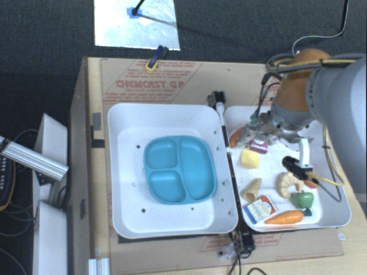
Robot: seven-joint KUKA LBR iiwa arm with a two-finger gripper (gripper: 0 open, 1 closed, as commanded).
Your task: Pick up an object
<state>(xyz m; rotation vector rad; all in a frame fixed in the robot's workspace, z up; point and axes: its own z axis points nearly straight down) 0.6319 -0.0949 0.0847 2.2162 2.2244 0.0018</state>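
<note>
- Yellow block (pixel 249 158) lies in the right-hand white bin (pixel 332 211), in its upper left part, just below the tool.
- Tool (pixel 259 135) hangs over the upper left part of that bin, low above a small purple-and-white item (pixel 259 147) that sits just above the yellow block; whether it is released or clenched cannot be told from this slant, and nothing can be seen gripped in it.
- Orange piece (pixel 236 136) lies against the bin's left wall, just left of the tool.
- Lower in the same bin: a tan, peanut-shaped piece (pixel 252 188), a small red-and-white packet (pixel 260 207), a carrot (pixel 284 216) along the bottom edge, a green pepper (pixel 303 199), and a pale curled piece (pixel 285 183) beside it.
- Grey arm (pixel 338 96) with its orange band (pixel 298 85) reaches in from the right, covering the bin's upper right corner.
- Left-hand white bin (pixel 123 171) holds a blue divided plate (pixel 179 169) near its middle.
- Both bins rest side by side on the worktop (pixel 166 82), which is covered with printed cardboard.
</note>
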